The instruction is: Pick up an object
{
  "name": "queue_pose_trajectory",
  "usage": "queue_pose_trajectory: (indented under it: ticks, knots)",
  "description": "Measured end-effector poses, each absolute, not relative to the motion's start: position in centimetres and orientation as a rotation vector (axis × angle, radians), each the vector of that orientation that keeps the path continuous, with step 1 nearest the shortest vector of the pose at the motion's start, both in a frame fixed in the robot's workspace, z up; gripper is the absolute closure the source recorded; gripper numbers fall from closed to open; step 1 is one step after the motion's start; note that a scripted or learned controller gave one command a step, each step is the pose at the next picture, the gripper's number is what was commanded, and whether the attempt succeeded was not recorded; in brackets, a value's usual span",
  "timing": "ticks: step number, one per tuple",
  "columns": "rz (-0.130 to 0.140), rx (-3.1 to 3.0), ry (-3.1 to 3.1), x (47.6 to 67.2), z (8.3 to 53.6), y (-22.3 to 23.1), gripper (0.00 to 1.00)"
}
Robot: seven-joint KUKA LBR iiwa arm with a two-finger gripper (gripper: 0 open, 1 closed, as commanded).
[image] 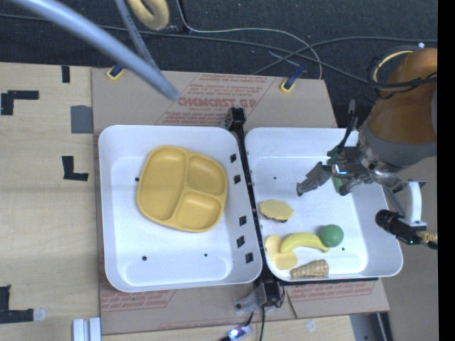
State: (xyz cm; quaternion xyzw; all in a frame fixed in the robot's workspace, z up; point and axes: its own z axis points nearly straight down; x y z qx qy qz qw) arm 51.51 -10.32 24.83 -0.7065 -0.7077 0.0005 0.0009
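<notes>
**Claw poised over the right bin, nothing held**

Claw (328, 177) hangs spread open and empty at centre right of the frame, above bare bin floor. My candidates cluster toward the lower right: a banana (302, 242), a green ball (330, 234), a scalloped yellow piece (275, 209) and a tan cone-like piece (310, 268). They lie close together, so I judge neighbours may crowd a grasp. The left bin (121, 261) carries a yellow divided plate (181, 188), well apart.
</notes>
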Motion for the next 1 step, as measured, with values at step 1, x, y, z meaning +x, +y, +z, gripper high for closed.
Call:
queue_pose_trajectory:
  ticks: [1]
  knots:
    - [0.008,-2.217,-2.217,51.16,18.37,-10.25,0.0]
